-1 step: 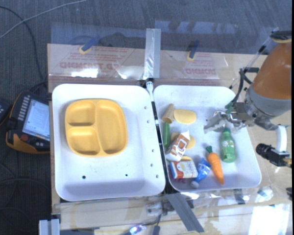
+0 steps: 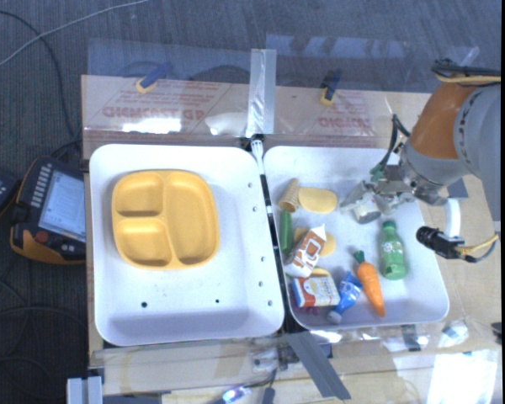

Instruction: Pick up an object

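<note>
My gripper [image 2: 364,202] hangs spread and holding nothing; green bottle [image 2: 392,249] lies just nearward-right (long axis near-far).

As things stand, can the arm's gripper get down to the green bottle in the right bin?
Probably yes. The gripper hovers in the right bin, just up-left of the green bottle. The bottle lies apart from the carrot, with nothing on top.
</note>
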Action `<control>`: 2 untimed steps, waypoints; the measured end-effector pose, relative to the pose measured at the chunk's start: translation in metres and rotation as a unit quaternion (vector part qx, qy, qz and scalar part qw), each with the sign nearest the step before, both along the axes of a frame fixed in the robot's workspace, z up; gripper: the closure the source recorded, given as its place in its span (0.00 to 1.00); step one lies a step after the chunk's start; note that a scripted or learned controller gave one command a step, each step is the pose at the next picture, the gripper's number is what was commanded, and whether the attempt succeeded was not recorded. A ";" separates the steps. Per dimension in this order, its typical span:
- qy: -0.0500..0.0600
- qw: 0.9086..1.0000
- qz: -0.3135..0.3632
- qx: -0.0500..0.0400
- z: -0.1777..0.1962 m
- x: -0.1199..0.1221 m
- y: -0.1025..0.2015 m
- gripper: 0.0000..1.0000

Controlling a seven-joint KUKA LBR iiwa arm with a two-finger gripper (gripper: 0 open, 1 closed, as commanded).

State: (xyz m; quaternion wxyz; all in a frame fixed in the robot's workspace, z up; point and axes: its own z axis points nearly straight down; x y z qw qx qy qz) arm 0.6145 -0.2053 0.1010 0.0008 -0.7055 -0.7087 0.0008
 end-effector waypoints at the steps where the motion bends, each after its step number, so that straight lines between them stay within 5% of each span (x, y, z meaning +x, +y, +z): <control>1: 0.001 1.000 0.001 0.000 0.009 0.000 0.001 1.00; 2: 0.000 0.996 -0.090 -0.001 0.105 0.015 0.043 1.00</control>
